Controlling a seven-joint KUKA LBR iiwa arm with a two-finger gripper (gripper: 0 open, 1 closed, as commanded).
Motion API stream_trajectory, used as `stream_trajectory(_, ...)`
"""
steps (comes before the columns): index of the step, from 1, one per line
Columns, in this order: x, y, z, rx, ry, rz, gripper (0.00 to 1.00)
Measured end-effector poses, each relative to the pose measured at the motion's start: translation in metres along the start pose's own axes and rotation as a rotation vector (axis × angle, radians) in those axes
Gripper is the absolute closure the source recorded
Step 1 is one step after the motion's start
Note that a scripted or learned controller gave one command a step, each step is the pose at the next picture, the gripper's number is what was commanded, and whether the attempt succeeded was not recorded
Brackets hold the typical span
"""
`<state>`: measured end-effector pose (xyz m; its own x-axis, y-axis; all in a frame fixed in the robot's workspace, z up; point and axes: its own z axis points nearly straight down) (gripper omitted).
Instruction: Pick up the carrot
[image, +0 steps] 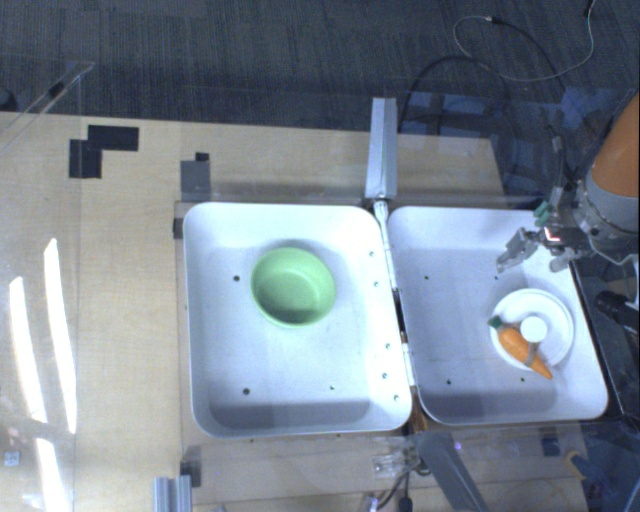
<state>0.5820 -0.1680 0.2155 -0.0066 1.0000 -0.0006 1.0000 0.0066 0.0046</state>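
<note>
- Claw (537, 250) hangs over the right bin's (450, 300) far right part, fingers spread wide, holding nothing.
- Left bin (210, 380) holds a green bowl (292, 285).
- Carrot (522, 348) lies on a white plate (555, 312) in the right bin, near the claw.

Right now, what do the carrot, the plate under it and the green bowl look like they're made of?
Carrot: probably toy plastic, uniform orange, smooth.
Plate: white, smooth with a slight sheen, plastic or ceramic; can't tell which.
Green bowl: likely plastic, even pale green, matte.
</note>
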Motion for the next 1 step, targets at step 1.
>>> stream_trajectory(1, -0.0216, -0.0478, 0.1097, -0.02, -0.002, -0.193, 0.0)
